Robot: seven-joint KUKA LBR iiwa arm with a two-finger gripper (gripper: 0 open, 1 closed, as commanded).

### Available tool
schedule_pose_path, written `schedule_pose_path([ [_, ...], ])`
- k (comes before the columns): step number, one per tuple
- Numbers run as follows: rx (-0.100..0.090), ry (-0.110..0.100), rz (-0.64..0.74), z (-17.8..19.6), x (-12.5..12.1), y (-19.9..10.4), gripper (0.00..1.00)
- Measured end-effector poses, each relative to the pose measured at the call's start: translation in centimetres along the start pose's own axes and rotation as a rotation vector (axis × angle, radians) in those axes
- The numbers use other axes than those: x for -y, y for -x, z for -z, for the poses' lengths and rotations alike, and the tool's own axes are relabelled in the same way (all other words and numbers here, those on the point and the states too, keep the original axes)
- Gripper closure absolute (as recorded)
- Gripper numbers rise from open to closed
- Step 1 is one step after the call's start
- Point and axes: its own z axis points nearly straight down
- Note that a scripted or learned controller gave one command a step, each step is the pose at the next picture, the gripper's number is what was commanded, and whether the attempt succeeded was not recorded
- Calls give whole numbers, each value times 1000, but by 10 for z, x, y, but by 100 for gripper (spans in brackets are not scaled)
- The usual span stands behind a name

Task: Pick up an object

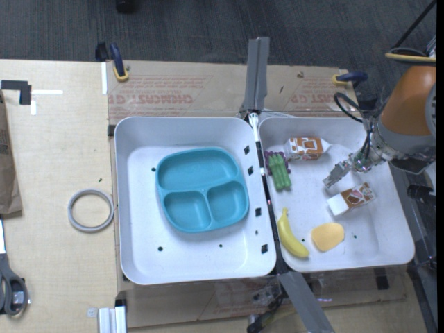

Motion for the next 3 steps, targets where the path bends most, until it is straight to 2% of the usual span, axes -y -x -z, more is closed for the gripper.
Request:
schedule_pose_path([
  [1,3,3,-2,10,-1,1,100],
  [2,0,2,-84,0,-12,-8,100],
  [3,0,2,-84,0,-12,-8,0],
])
